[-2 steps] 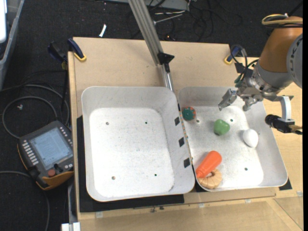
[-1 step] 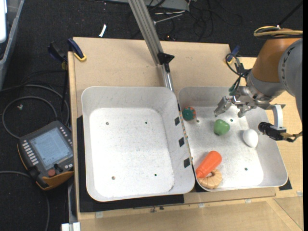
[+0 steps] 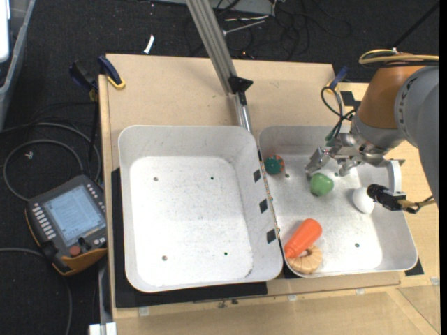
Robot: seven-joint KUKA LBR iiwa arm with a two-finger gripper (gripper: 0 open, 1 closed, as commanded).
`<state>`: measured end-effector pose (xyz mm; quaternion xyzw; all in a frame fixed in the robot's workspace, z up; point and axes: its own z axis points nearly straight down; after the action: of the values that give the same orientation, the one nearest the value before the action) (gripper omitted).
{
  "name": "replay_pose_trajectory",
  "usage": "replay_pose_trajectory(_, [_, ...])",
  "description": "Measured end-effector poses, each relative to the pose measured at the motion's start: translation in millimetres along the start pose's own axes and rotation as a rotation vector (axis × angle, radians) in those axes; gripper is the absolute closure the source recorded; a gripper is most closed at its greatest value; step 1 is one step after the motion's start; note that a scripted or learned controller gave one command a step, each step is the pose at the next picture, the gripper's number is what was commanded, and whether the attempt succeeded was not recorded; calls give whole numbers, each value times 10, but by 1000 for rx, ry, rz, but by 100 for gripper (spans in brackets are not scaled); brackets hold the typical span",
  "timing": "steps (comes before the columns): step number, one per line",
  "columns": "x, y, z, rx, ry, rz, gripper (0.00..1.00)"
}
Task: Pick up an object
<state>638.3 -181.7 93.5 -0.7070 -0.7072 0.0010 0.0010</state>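
My gripper [image 3: 328, 169] hangs over the back of the right bin [image 3: 391, 257] and is open, its fingers spread apart. A round green fruit [image 3: 321, 184] lies on the bin floor just below and in front of the fingertips; I cannot tell whether they touch it. A small green and red toy [image 3: 274, 164] lies by the bin's left wall. An orange carrot [image 3: 304, 235] rests at the front, leaning on a tan bread piece [image 3: 308, 259]. A white rounded object [image 3: 362, 200] sits to the right of the green fruit.
The left bin [image 3: 129, 187] stands beside the right one, and a ridge with black clips [image 3: 265, 204] divides them. A metal pole [image 3: 216, 44] slants in from the back. A teach pendant [image 3: 66, 218] lies off the bench at left.
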Motion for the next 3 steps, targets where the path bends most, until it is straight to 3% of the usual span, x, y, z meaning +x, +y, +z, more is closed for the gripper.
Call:
replay_pose_trajectory(1, [2, 13, -124, -5, -1, -1, 100])
replay_pose_trajectory(3, [-25, 42, -1412, -12, -3, -2, 100])
